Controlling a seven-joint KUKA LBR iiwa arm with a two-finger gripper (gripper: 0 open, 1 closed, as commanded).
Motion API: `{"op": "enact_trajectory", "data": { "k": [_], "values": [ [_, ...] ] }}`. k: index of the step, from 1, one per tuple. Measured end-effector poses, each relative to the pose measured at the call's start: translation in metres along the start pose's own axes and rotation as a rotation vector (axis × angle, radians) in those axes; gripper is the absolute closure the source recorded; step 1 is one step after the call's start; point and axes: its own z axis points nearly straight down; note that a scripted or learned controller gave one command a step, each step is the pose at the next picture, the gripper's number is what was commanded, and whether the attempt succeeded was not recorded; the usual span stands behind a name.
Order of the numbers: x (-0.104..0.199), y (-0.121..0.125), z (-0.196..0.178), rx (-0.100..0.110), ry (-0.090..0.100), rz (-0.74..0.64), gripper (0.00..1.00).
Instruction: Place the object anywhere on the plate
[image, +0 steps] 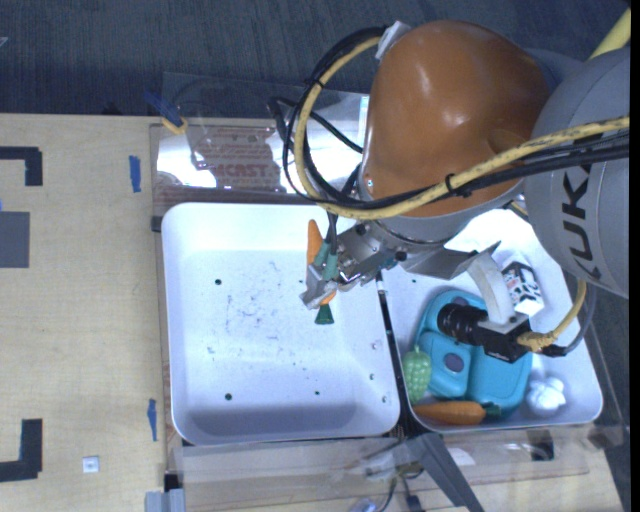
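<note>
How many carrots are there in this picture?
2. One carrot hangs between the end effector's fingers above the left bin. The other carrot lies at the near edge of the right bin. The arm may hide more.

Bright overhead light; glare on bins (190, 240); edges perhaps soft.
</note>
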Motion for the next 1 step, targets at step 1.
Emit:
{"op": "enact_trajectory", "data": {
  "k": [1],
  "values": [
    [-0.0933, -0.0494, 0.1061, 0.003, 0.0, -0.028, 1.0]
  ]
}}
